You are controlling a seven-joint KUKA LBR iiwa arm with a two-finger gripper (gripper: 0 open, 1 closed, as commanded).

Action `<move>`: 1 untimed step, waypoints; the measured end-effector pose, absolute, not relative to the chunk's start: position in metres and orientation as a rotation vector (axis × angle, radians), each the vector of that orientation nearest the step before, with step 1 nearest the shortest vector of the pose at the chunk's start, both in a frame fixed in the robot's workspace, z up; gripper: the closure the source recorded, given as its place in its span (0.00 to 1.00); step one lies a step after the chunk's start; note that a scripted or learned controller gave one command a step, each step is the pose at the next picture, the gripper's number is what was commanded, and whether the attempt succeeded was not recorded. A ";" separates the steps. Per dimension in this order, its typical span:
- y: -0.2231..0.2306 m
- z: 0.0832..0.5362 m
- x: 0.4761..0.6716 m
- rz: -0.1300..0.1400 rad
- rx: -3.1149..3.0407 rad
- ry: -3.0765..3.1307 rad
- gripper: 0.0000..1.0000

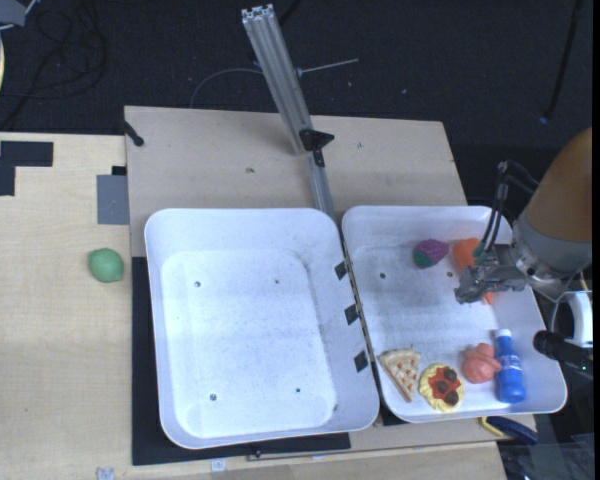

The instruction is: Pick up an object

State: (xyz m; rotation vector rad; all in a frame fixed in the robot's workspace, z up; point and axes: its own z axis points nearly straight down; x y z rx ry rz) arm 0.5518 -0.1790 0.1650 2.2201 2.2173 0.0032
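We see the gripper [477,286] low inside the right bin [400,230], near its right wall, just beside an orange object [465,251]. Its dark fingers blur together from this angle, so we cannot tell how far apart they stand, nor whether anything sits between them or whether they touch the orange piece.

To the left of that orange piece lies a rounded purple object [430,253] with a green tip. Along the bin's front edge we find a wedge-shaped pizza slice toy [402,371], a round yellow and red toy [441,386], a lumpy pink object [478,363] and a blue bottle [508,370] with a white cap, all looking like smooth plastic.

The left bin [175,230] is shallow, white and faintly speckled. On the pale wooden worktop [40,308] to its left rests a green ball [106,265].
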 end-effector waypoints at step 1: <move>-0.180 0.217 0.553 0.004 2.219 2.219 1.00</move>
